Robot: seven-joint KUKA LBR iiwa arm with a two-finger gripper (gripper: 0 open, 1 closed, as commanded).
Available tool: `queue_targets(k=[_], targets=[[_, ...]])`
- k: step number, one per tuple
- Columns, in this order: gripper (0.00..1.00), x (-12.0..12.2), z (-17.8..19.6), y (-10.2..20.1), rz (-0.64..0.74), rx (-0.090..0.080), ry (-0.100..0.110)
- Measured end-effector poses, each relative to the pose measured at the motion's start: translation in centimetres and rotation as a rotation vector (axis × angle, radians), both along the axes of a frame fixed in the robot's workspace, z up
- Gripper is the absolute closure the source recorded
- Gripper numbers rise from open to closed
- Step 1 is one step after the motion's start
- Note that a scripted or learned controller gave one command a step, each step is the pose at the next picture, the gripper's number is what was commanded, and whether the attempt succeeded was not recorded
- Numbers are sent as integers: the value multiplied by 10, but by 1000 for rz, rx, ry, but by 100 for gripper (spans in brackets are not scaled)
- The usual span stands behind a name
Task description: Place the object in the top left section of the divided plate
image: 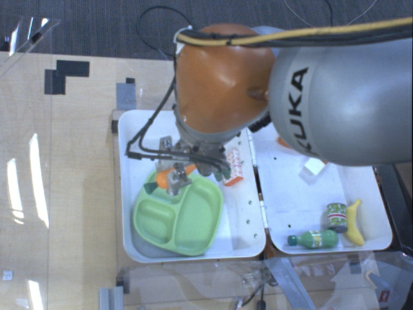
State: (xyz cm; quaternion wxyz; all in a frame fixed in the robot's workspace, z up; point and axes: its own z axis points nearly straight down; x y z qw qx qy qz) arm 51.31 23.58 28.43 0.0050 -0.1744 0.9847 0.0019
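Though its grip is unclear, the hand [175, 181] seemingly touches the carrot [165, 175].

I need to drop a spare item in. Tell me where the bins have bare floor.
Right bin: bare floor between the white block and the green bottle. Left bin: a strip right of the green divided plate. Crowded: the plate's top edge under the gripper, and the can and banana corner.

1. The grey arm [335, 95] reaches in from the right.
2. Its orange band [222, 76] sits above the wrist.
3. The gripper [179, 178] hangs directly below that orange band.
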Motion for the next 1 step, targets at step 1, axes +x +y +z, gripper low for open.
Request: queue_targets(k=[1], targets=[[100, 10, 28, -63, 4, -1, -3]])
